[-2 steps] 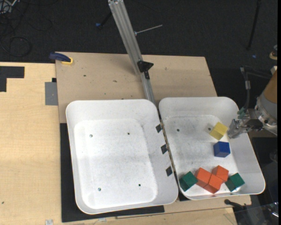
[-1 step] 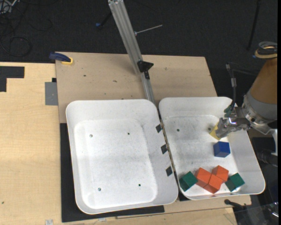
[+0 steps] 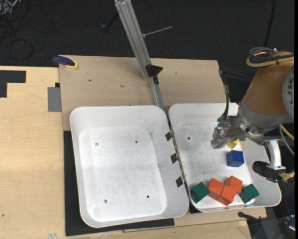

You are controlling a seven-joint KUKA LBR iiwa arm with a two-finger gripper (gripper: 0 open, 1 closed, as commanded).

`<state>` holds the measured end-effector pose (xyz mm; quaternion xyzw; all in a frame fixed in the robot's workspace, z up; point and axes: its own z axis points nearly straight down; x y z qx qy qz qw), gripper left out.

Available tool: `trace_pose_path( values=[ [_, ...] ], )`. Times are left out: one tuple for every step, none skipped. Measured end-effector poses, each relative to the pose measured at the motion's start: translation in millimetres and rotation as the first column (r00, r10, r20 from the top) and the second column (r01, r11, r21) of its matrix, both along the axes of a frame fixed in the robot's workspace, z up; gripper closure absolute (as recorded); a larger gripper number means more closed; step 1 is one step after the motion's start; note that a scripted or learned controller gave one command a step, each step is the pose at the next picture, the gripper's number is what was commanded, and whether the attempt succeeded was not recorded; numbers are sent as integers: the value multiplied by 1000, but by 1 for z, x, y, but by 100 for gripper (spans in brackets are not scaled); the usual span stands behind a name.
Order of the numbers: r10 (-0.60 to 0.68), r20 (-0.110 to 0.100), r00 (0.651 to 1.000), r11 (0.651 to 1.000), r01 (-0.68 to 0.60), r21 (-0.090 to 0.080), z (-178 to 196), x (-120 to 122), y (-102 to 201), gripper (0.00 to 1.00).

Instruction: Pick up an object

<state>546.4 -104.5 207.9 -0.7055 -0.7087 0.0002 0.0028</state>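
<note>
Left of gripper (image 3: 221, 139): your path is open bin floor (image 3: 198, 153).
Below it: blue cube (image 3: 235, 158), possibly touching yellow block (image 3: 233, 144).

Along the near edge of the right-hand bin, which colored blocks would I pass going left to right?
In the right bin: green block → orange blocks, clustered together → second green block. The blue block lies farther back, near the gripper.

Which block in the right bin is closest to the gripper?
The small yellow block, right beside the gripper. The blue cube sits just below it; the orange and green blocks lie farther off at the bin's near edge.
</note>
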Motion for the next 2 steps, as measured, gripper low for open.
trace_pose_path(
  values=[
    [0, -1, 1000, 1000, 0, 0, 1, -7, 51, 100],
    [-1, 0, 1000, 1000, 1, 0, 5, -9, 96, 100]
  ],
)
